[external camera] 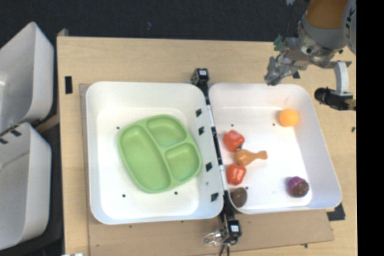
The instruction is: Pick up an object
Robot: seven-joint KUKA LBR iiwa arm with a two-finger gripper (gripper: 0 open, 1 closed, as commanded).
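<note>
The grey two-finger gripper [275, 77] hangs over the shallow white right bin's [321, 147] far rim, away from the round orange ball [288, 118]; grip state unclear.

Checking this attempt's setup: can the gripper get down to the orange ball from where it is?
Probably yes. The gripper hangs above the right bin's far rim, and the orange ball lies alone near it, nothing over or against it.
</note>
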